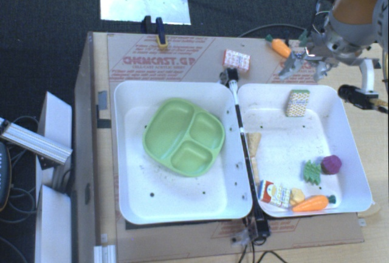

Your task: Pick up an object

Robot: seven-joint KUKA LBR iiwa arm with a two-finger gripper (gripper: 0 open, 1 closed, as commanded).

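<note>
The gripper (304, 62) hung above the right bin's (351, 134) rim at about one o'clock, its fingers spread and holding nothing, so I judged the pick still wholly undone. That bin held six things: a speckled block (297, 102) at twelve, purple piece (331, 164), green leafy piece (312, 172), carton (275, 193), carrot (311, 203) and a yellowish bit (297, 195). One green divided plate (184, 136) lay in the left bin (137, 195).

The flat brown cardboard sheet (182, 52) under the two white bins has big red letters printed along its far edge that look like "CHEMCAST GP". Smaller red print sits above and below those letters, but it is too tiny to read. The little packets have marks that are too blurry to make out.
</note>
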